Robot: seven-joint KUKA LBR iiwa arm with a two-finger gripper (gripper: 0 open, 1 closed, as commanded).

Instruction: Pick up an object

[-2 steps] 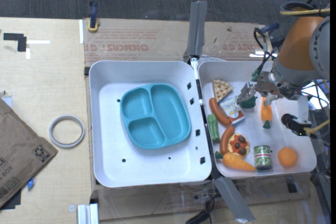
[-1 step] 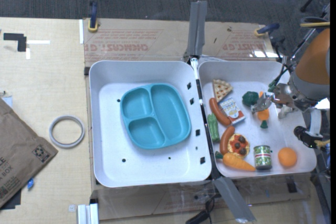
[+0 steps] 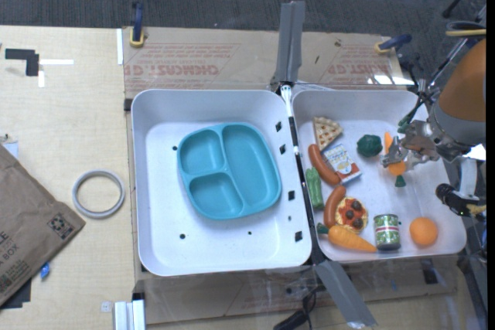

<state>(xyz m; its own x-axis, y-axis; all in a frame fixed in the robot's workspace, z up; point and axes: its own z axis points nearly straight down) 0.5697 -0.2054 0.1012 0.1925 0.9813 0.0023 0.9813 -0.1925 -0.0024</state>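
The arm [image 3: 464, 93] is reaching in from the right, its orange band showing near the right edge with the grey wrist below it. The gripper [image 3: 399, 154] is pointing left and downward at the right side of the scene, its metal head tilting. Cables are trailing off the arm to the right.

Robot lab: clamped cardboard bench [image 3: 255, 58], bins [image 3: 155, 189]
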